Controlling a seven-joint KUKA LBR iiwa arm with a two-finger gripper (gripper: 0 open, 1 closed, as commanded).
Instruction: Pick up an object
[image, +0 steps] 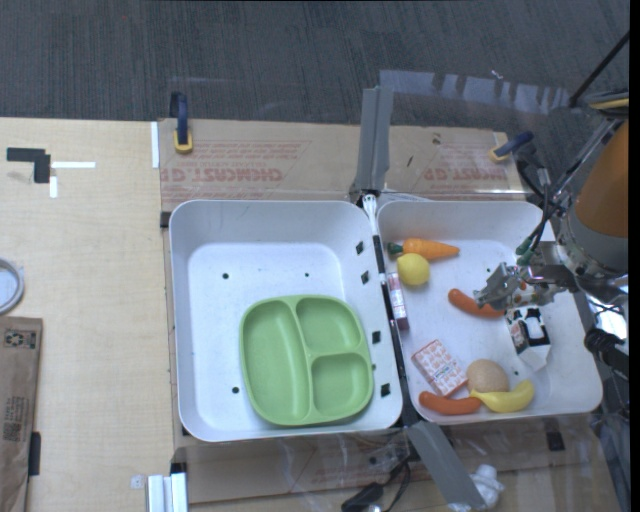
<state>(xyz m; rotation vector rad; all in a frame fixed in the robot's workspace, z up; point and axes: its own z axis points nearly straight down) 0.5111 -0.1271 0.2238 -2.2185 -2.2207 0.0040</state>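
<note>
The arm (600, 200) reaches in from the right, gripper (503, 290) low over a chili (470, 303); jaws' state unclear.

Red upside-down print on cardboard sheet (300, 158), not legible.

A wooden worktop (80, 250) carries two shallow white bins. The left bin (190, 300) holds a green divided plate (305, 358). A cardboard sheet (300, 160) lies beyond the bins, fixed by a blue-and-yellow clamp (180, 122) at its far left and a second clamp (512, 148) at its far right. A brown paper bag (18, 400) rests at the near left.
</note>
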